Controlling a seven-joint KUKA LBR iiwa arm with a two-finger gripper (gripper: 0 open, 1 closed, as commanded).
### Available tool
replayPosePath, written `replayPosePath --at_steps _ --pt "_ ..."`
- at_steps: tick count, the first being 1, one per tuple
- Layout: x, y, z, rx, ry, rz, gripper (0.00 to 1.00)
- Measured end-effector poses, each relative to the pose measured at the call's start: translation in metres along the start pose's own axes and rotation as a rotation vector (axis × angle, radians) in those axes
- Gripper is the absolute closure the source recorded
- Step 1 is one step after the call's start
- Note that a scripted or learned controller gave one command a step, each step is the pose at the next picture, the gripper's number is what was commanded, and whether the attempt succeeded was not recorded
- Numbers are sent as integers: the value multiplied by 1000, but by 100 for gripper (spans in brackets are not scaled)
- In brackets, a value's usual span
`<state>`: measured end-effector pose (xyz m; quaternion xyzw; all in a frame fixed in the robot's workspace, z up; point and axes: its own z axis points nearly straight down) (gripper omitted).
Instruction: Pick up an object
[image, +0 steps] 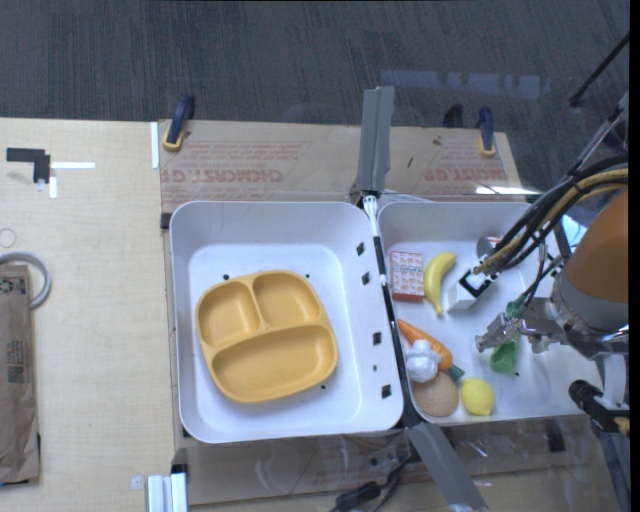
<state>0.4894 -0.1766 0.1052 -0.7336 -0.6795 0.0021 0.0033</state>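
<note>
Several small toy foods are gathered in the right bin (520, 405); the lemon (479, 397), probably light, hard and slippery, would best be taken across its middle. Whether the pincer (503, 335) is open cannot be told.

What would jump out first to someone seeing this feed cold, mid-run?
The big yellow divided tray sitting alone in the left bin grabs the eye first. Next comes the clutter of toy food in the right bin: a banana, a carrot, a lemon and a small red-and-white box. Over that bin's right side hangs the gripper, just above a green item.
</note>
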Motion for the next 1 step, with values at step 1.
replayPosePath --at_steps 1 --pt "-1 -1 -4 7 1 4 100"
